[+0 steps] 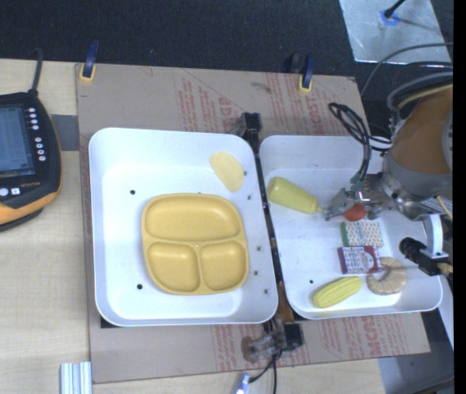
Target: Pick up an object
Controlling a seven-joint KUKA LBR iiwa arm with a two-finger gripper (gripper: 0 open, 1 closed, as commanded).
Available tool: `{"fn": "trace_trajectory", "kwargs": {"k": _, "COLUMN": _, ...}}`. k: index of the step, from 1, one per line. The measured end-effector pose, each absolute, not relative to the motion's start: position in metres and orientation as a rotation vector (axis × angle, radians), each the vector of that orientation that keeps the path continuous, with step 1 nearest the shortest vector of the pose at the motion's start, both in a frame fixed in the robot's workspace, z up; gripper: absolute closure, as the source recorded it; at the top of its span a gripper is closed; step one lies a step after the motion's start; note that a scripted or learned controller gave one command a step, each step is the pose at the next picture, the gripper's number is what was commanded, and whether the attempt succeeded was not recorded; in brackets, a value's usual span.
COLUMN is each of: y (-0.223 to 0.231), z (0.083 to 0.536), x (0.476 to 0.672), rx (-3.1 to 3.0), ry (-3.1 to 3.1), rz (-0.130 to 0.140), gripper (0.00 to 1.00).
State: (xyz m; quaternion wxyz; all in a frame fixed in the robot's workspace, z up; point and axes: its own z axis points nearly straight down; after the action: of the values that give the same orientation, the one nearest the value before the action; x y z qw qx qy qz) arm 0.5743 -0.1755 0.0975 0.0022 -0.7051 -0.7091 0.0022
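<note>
The small red object lies in the right bin, near its far right side, and my gripper is right down over it. From this slant my own wrist covers the tips, so I cannot tell whether anything is caught there, or how they are set; it may be touching the red piece, but that is a guess. So I judge the pick as reached but not done: nothing is visibly lifted. The lift is left. Around it, a yellow corn cob lies just to the left, a patterned packet and a red-edged packet just in front, then a biscuit and a second corn cob. The left bin bears a yellow divided tray and a pale yellow piece.
</note>
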Motion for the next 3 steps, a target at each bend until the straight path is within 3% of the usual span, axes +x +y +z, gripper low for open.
{"fn": "trace_trajectory", "kwargs": {"k": 1, "y": -0.194, "z": 0.178, "x": 0.639, "rx": -2.220, "ry": -2.229, "rz": -0.002, "gripper": 0.00}}
{"fn": "trace_trajectory", "kwargs": {"k": 2, "y": -0.177, "z": 0.089, "x": 0.603, "rx": -2.211, "ry": -2.221, "rz": 0.009, "gripper": 0.00}}
{"fn": "trace_trajectory", "kwargs": {"k": 3, "y": -0.179, "z": 0.102, "x": 0.605, "rx": -2.212, "ry": -2.227, "rz": 0.008, "gripper": 1.00}}
